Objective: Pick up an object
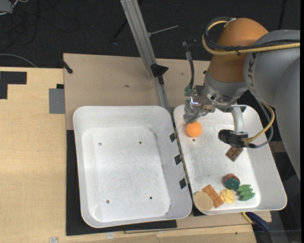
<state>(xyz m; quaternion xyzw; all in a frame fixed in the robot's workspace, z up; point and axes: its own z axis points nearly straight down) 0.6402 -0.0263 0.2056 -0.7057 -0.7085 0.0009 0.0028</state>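
Note:
An orange ball (194,129) lies in the far left part of the right bin (266,158), close to its left wall. My gripper (191,116) hangs directly over the ball, its tip at the ball's top edge. Whether it touches the ball I cannot tell. The grey arm with its orange band (238,39) reaches in from the right, above the bin's far half. A small brown block (234,153) lies in the middle right of the same bin.
Several small toy foods cluster at the right bin's near edge: a red and green piece (231,181), a green one (245,192), a yellow one (227,196), an orange-brown one (212,194). The left bin (86,135) stands alongside. A slanted aluminium post (142,39) rises behind the bins.

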